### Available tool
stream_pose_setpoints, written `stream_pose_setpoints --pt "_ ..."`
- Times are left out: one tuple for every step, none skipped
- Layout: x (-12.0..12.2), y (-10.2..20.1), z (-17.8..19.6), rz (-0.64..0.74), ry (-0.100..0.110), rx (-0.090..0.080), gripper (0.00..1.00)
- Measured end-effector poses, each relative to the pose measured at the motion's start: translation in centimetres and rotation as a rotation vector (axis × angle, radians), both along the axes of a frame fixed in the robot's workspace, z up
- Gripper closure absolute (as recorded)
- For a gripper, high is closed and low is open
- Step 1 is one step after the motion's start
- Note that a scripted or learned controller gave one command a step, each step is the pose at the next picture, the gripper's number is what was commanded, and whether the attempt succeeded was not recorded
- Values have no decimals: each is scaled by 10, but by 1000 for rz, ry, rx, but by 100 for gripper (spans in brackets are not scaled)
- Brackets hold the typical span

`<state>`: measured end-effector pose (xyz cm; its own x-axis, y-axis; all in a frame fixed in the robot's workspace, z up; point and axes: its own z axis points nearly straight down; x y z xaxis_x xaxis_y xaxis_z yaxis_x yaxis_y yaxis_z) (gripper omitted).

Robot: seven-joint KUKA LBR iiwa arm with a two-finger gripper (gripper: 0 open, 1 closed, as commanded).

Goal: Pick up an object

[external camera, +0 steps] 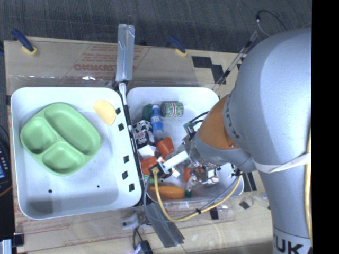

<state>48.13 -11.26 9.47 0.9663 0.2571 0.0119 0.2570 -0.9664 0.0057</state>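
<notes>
Down in the right bin [209, 94], the gripper [198, 176] sits low among the clutter (whether it is open or closed, I cannot tell). Just left lies a carrot [168, 192] at the near edge; a green can [172, 109] lies far. The left bin [32, 202] holds a green tray [60, 138].

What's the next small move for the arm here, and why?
Probably a short descent onto one item. The gripper sits low in the right bin, over clutter near the carrot. Nothing visibly sits between its fingers, so a pick seems not yet made. The left bin holds the green tray.
</notes>
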Motion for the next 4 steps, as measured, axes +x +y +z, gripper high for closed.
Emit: stream_pose_setpoints --pt "-4 -99 -2 62 12 3 0" --pt "-4 -30 -3 178 15 5 0" --pt "-4 28 161 234 14 3 0" --pt "48 1 179 142 17 4 0"
